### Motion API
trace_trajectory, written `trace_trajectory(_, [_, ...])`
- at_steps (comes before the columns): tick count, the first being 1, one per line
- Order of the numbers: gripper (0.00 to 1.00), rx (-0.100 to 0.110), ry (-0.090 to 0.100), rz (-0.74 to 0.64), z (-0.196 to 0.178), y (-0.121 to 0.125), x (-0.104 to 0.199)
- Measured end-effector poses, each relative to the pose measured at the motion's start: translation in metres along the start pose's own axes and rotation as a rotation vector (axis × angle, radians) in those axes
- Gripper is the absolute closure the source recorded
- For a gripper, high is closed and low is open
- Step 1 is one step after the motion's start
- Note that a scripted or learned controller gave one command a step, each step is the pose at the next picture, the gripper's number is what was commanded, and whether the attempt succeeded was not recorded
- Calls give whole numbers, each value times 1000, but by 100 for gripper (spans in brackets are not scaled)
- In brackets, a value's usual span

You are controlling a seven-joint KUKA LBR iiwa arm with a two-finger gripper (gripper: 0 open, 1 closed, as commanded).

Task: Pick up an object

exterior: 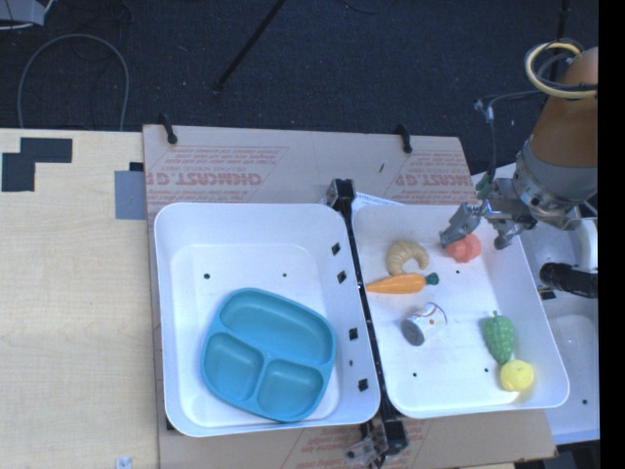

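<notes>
Your gripper (483, 225) hangs over the far edge of the right bin (547, 379), fingers spread apart with nothing between them. A red-orange toy (465, 248) lies just beneath and beside the left finger; you cannot tell whether they touch. Left of it sit a tan croissant (407, 255) and an orange carrot (398, 283). Nearer you lie a small white cup (423, 321), a green piece (499, 337) and a yellow piece (517, 375). The left bin (181, 228) holds a blue divided plate (269, 353).

A pale wooden bench (68, 291) carries a cardboard sheet (293, 169), with two white bins, left (181, 262) and right (547, 360), side by side.
</notes>
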State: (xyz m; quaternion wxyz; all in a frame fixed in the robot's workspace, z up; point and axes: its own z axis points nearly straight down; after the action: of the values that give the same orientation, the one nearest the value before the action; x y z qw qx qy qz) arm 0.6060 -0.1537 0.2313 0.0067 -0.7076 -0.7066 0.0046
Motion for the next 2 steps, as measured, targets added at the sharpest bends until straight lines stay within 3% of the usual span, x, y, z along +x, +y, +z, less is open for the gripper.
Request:
trace_trajectory(1, [0, -13, -2, -2, -8, 2, 0])
trace_trajectory(2, [0, -10, -2, -3, 38, 4, 7])
